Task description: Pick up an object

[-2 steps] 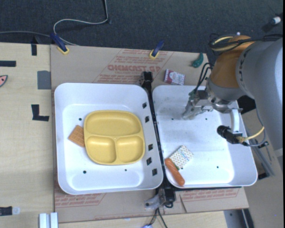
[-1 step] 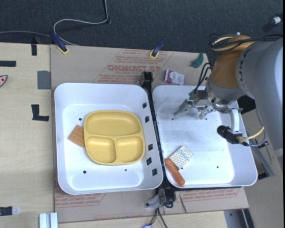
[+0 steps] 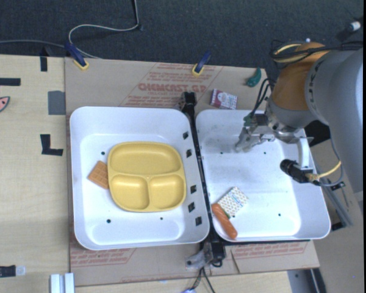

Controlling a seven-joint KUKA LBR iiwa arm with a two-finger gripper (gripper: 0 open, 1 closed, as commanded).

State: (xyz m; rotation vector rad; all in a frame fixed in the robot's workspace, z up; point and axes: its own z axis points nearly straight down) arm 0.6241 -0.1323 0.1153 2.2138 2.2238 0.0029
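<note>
Gripper (image 3: 247, 140) is hovering over bare bin floor, seemingly released and carrying nothing, so you are still waiting on a pick; packet (image 3: 233, 201) and carrot (image 3: 224, 221) are lying well below it.

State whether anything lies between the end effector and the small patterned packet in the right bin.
Nothing visible does. The end effector is over the far part of the right bin; bare white floor separates it from the patterned packet. The orange carrot-like toy lies beyond the packet.
</note>
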